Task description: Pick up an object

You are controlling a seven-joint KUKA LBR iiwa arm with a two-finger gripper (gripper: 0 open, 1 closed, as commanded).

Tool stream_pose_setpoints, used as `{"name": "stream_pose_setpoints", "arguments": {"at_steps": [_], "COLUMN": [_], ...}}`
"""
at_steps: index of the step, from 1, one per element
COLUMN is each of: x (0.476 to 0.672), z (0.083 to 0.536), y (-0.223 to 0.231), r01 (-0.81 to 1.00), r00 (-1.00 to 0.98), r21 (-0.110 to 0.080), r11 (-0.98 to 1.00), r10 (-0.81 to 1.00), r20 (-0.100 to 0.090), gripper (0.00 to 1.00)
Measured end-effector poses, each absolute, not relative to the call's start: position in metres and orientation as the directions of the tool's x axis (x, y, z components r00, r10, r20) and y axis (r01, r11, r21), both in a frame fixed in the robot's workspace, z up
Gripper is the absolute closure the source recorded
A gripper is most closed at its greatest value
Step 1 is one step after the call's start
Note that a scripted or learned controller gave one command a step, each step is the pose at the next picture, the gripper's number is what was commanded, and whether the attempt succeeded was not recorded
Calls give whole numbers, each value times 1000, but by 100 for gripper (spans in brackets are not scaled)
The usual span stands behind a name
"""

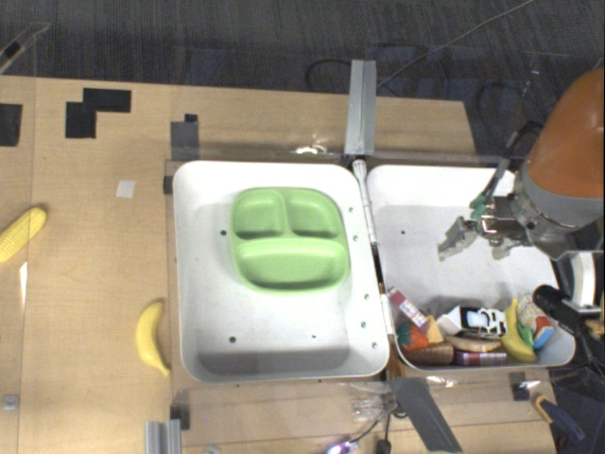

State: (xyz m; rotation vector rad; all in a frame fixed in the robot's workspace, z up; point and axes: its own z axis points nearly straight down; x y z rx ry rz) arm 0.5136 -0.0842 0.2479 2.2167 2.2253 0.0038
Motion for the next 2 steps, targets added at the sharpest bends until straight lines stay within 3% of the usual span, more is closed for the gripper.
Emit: {"name": "stream_pose_setpoints", "arguments": {"at_steps": [1, 2], "x": [509, 490], "z": [221, 102], "y": [-118, -132], "r01": [1000, 988], "r00": [-9, -157], "r21": [2, 0], "r11": [9, 157], "r10": [1000, 988], "r20": [0, 0], "gripper": [0, 0]}}
